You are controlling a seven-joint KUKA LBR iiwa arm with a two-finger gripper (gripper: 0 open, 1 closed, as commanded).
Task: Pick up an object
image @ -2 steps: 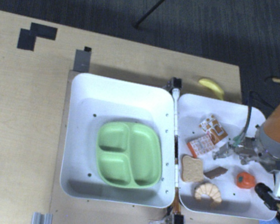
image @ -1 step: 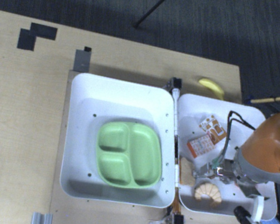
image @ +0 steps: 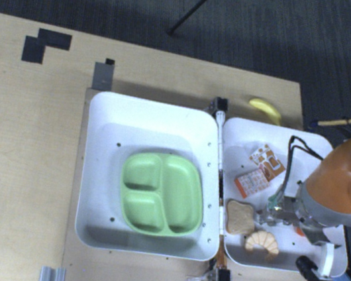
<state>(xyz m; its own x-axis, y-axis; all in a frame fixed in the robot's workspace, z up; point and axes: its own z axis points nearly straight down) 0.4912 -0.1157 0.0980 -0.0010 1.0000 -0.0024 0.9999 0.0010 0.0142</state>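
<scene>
We see the arm (image: 346,183) come in from the right, grey w/ its orange band bulging over the right bin (image: 309,143), wrist angled down and left so the gripper (image: 268,217) sits low over the bin's near half. Whether the claw is released or clenched we can't tell; the tips are blurred against the white floor and nothing shows clearly between them. Nearest to us in that bin lies a croissant (image: 263,242), long axis running roughly left-right, horns curling toward the near wall, just below the gripper. Just beside it, up and to the left, is a tan bread slice (image: 238,217), flat, near the wall that divides the bins; the gripper sits at its right edge, contact not clear. Further back we see an orange-and-white packet (image: 252,182), long axis tilted on a diagonal, and beyond it a smaller orange-and-white packet (image: 267,160), likewise skewed. In the left bin (image: 102,157) a green divided tray (image: 162,193) lies flat, w/ three compartments, turned slightly off square. Furthest back, on the bench behind the right bin, is a yellow banana (image: 266,109).
</scene>
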